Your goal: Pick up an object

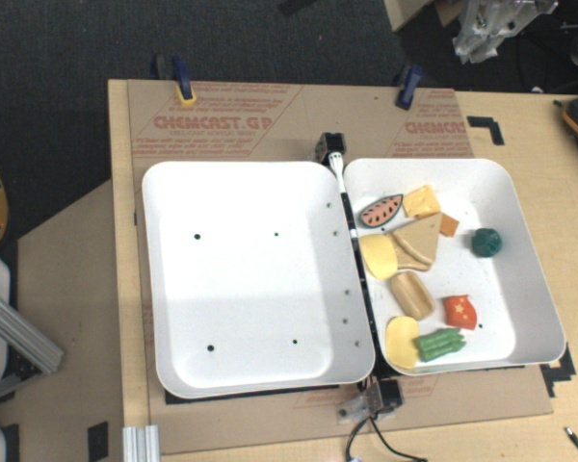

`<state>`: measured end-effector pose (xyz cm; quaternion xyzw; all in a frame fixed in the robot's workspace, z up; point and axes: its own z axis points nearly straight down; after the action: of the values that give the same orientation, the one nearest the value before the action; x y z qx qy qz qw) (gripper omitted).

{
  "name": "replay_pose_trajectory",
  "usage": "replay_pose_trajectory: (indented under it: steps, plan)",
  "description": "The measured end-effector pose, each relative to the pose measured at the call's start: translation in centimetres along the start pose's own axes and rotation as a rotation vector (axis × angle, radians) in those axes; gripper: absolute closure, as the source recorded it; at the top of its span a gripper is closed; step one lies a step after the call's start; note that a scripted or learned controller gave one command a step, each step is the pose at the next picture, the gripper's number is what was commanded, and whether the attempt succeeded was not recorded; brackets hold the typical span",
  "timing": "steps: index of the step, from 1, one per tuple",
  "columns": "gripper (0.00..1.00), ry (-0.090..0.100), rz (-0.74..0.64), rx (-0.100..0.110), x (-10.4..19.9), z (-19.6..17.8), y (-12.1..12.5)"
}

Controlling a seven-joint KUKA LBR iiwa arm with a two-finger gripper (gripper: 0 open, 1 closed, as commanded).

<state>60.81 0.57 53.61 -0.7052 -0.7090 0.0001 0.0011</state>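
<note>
Gripper (474, 38) first: it's up in the far right corner, hanging over the dark floor beyond the bench, and whether it's open or closed, I can't tell at this angle. Nothing visible is held in it. It is well apart from both bins.

Now down to the near edge. A black connector (383, 396) with trailing wires sits at the seam between the bins. Just above it is the right bin (520, 258), and this is where all the pickable pieces lie. Nearest us is a green pod (439, 345), touching a yellow disc (399, 343) on its left. A step back is a red piece (460, 311), alone, near the middle of the bin. Left of it lies a brown roll (411, 294), tilted. Further back, a pale yellow piece (378, 256) hugs the dividing wall, with a tan wedge (420, 241) pressed against it. Off to the right sits a dark green ball (486, 243), on its own. Then come a small orange block (449, 225), a watermelon slice (380, 211) and a yellow cheese block (422, 201), farthest back in the cluster.

The left bin (241, 277) shows plain white floor with a few dark dots.

Beyond the bins, a black clip (330, 146) marks the far end of the seam. Two blue clamps (183, 73) pin the brown board (270, 118) at its far edge.
</note>
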Motion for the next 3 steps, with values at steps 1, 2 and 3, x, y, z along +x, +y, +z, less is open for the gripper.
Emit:
replay_pose_trajectory:
  steps: [1,2,3]
  plan:
    - [1.00,0.001,-0.001,0.000,4.5,-0.1,-8.2]
    - [1.00,-0.003,-0.005,0.016,13.7,14.8,-9.8]
    - [1.00,0.002,0.000,-0.008,16.6,9.1,-12.9]
